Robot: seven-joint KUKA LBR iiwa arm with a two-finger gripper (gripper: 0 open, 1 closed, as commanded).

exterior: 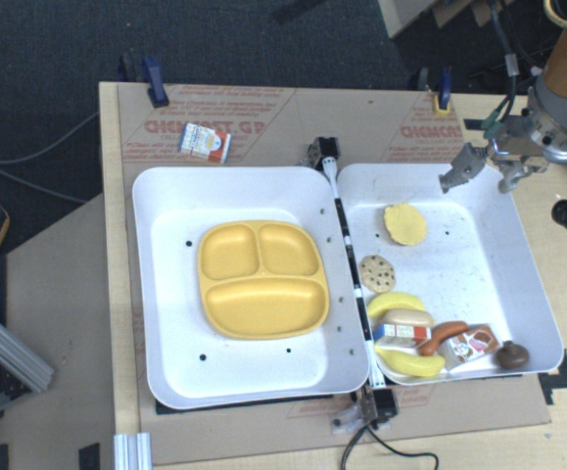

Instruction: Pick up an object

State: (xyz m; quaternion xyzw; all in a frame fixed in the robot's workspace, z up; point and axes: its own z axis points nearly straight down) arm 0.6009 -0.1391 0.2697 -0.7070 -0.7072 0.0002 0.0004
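Note:
My gripper (483, 175) hangs over the far edge of the right bin (518, 262), open, with nothing between its fingers. Below it and to the left lies a round yellow cracker (404, 224). Closer to the front, near the divider, is a chocolate chip cookie (376, 273). A pile fills the bin's near corner: a banana (407, 363), a red sausage (442, 332), a small red-and-white packet (475, 345) and a brown ball (511, 355).
The left bin (161, 262) holds a yellow divided plate (261, 279). A small red-and-white box (204, 142) lies on the bench behind the left bin. Blue clamps (153, 79) stand at the bench's far edge.

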